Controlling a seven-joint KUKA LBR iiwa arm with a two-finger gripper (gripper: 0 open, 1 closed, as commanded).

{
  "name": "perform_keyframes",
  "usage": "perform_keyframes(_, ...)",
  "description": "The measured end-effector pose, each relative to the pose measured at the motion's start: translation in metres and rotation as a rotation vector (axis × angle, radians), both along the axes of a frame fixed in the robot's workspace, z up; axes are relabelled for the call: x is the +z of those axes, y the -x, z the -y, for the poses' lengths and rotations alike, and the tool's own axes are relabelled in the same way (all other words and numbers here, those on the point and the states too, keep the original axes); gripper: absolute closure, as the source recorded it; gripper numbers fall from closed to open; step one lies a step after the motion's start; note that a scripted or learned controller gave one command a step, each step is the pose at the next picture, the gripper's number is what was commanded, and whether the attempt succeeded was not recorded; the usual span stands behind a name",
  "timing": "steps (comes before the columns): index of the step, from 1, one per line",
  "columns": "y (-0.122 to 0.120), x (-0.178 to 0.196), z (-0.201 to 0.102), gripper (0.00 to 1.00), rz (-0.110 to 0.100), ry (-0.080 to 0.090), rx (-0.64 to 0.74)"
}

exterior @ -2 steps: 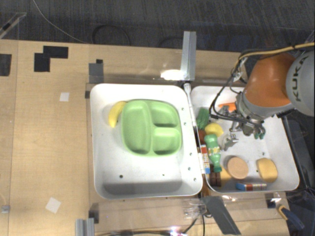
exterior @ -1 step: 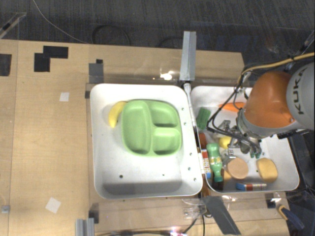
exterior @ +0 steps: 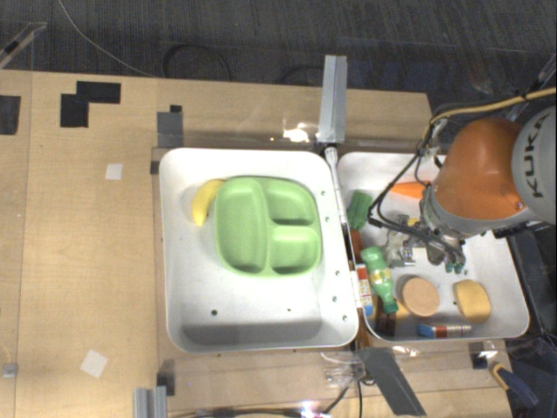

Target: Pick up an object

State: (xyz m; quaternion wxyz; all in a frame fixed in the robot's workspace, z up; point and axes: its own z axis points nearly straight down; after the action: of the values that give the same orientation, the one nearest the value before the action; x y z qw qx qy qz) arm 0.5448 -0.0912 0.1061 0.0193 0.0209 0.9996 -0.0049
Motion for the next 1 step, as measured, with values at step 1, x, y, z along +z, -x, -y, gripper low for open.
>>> perform_keyframes(1, -0.0345, 0.0428, 0.0829, 1.0, -0.027, -0.003, 0.141)
